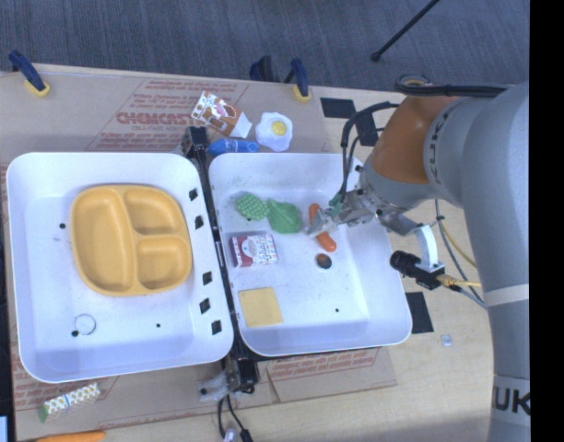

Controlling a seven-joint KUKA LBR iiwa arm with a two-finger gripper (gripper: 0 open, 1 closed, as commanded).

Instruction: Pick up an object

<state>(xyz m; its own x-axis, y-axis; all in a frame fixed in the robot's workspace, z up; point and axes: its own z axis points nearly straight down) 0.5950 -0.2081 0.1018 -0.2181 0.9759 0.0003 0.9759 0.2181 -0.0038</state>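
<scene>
Pick not yet made, judging by how things lie: nothing seen lifted, every item flat on a bin floor.

Nearest in the right bin (383, 325): a flat yellow square (261, 307), lying alone by the front wall. Further in, a small dark brown round bit (323, 261) and, to its left, a red-and-white printed packet (253, 249).

Just past the brown bit, the likely target: a short orange piece (327, 242), carrot-like, rounded at the ends, glossy, lying flat on the white floor. Small and smooth, so probably prone to slipping or rolling away under a poor pinch.

Directly above it, the gripper (334, 217), low inside the bin and close over the orange piece; contact not clear. Open or closed: cannot tell, the tip lost among grey metal and cables. A second orange bit (313, 213) just to the left of the tip. Beyond that, two green toy vegetables (284, 215), touching each other.

Left to do: close on the piece, raise it clear of the bin.

In the left bin (24, 274), a yellow divided plate (132, 238). Farthest, on the cardboard behind the bins, a toy fried egg (276, 130).
</scene>
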